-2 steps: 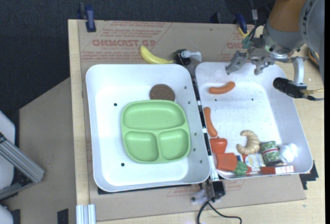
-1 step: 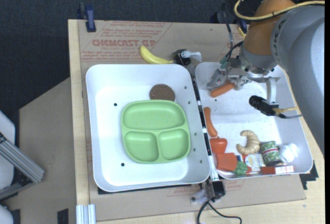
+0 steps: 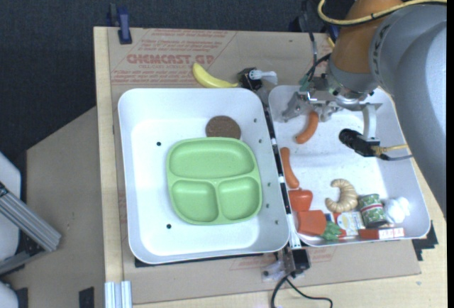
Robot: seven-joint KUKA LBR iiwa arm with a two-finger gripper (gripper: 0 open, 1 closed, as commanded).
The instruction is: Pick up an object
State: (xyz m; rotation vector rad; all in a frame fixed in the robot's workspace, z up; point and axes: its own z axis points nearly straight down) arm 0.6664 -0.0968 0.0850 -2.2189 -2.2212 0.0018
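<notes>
white bins (image 3: 142, 157): two; sausages (image 3: 306, 128): two

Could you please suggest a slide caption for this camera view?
Gripper above a sausage in the right bin; green tray in the left bin.

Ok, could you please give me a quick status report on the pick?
Gripper over right bin, sausage between its fingers. Croissant and can lie clear. Nothing in the way.

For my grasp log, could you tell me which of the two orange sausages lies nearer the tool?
The curved sausage at the right bin's far end, just below the tool. The straight sausage lies lower, along the divider.
</notes>
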